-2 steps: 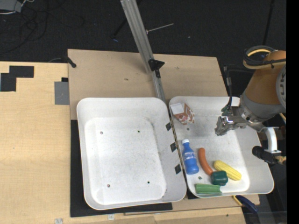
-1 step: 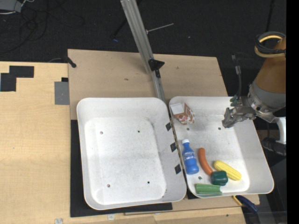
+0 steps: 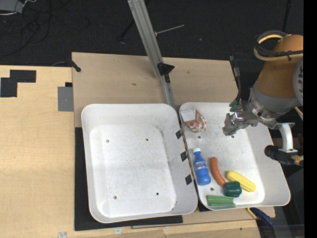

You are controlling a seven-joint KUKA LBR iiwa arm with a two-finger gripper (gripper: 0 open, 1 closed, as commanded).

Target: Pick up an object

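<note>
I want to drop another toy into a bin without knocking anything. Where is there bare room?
The left bin has bare floor. In the right bin, the near end is crowded: blue bottle, carrot, corn.

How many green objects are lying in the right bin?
2. A dark green rounded object lies near the front edge, beside the yellow corn. A flat light green piece lies just in front of it. Nothing appears to hide others.

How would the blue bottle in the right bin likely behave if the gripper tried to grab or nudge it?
The blue bottle lies on its side, so its round body would probably roll if pushed across its length. It looks like smooth plastic, so the fingers might slip. It lies close to the bin wall and the orange carrot, leaving little room on either side.
</note>
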